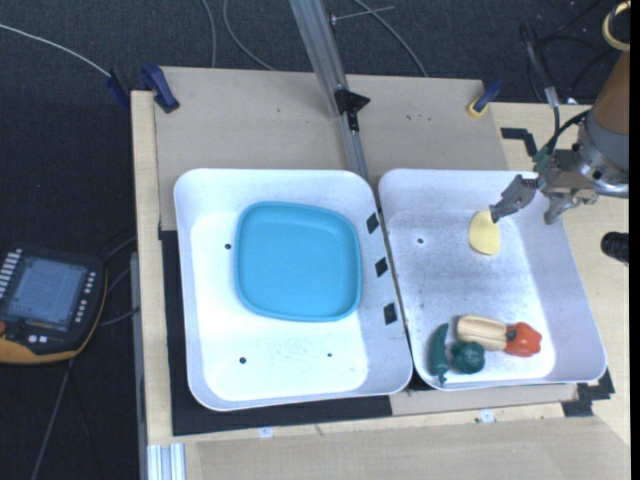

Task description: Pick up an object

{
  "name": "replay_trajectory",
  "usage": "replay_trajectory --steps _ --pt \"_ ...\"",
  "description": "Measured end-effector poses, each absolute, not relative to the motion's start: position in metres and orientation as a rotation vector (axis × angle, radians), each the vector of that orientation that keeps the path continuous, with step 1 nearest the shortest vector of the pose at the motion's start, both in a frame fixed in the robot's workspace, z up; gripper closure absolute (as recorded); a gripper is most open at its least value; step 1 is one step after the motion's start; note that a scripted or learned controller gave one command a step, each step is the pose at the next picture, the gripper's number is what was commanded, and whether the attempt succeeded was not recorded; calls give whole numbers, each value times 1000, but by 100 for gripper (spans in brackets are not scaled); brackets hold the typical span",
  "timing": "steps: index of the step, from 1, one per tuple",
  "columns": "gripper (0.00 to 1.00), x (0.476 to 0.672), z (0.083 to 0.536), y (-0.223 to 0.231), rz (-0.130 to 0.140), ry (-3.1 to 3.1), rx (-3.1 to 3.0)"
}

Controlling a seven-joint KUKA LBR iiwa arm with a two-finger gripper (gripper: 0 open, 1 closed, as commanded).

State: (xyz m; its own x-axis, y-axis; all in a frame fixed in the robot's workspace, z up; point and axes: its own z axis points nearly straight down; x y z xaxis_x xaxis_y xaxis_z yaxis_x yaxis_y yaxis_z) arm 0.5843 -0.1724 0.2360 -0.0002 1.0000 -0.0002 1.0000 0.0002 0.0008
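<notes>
Nearest the lens, the pincer (530,200) hangs with fingers apart over the right white bin (440,278), one tip by the pale yellow rounded object (485,235), seemingly lining up. Toy vegetables (485,340) lie at the front edge.

Beside the grey pincer (532,200) lies a pale yellow piece (485,234); farther off sit a blue plate (298,261), a tan roll (481,330), a red pepper (522,340) and green vegetables (456,354) in white bins (205,268).

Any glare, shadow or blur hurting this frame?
Camera view: even lighting, soft shadows; mild sheen on the blue plate; the tool near the yellow piece looks slightly soft; the toys in the right bin read clearly.
</notes>
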Motion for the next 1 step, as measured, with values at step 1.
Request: replay_trajectory --steps 1 --pt "0 586 191 -165 -3 2224 2223"
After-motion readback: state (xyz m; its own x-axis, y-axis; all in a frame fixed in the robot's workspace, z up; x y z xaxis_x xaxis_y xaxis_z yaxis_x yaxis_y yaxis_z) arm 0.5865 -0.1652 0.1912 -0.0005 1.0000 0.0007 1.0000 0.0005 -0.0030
